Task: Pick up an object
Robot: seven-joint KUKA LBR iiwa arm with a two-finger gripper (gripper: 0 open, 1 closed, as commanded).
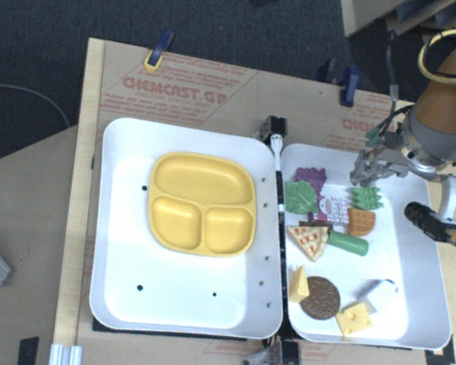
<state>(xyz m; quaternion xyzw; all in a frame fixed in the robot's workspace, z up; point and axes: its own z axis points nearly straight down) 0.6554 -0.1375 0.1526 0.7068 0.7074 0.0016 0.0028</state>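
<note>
A yellow divided tray (203,203) is seen in the left bin (116,228). Toy foods, among them a pizza slice (309,238), are scattered in the right bin (422,288). The gripper (364,173) is poised above the carrot (362,213); its state cannot be told.

Non-task items on bench

Yellow divided plate (203,203) sits in left bin (116,228); blue clamps (157,50) grip board's (78,196) far edge.
</note>
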